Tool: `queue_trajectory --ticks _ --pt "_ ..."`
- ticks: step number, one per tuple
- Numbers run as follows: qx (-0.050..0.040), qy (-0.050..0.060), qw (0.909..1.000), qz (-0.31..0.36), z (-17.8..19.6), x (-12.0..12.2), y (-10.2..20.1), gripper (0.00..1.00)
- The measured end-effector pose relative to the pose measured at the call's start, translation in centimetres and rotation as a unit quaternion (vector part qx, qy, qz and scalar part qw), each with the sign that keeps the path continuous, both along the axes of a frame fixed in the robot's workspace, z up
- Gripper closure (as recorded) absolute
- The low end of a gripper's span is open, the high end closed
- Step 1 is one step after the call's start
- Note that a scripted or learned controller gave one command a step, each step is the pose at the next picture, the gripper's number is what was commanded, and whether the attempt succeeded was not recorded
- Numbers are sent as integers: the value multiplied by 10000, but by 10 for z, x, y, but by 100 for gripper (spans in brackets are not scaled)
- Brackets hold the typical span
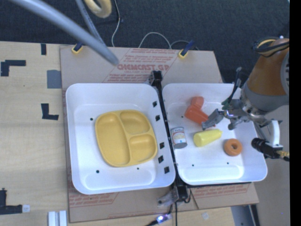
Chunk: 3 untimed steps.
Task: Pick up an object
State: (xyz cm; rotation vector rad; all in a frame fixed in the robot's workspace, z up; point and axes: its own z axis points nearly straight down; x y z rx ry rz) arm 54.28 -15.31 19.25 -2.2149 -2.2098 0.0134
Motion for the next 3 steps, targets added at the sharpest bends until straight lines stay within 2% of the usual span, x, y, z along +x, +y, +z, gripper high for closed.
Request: queue_trajectory --ticks 1,2,3 --pt "-12 -65 10000 20 7 3 0 0" --pt "-11 -46 10000 18 -39 -1 6 0" --pt "-44 -105 9999 15 -84 9 1 0"
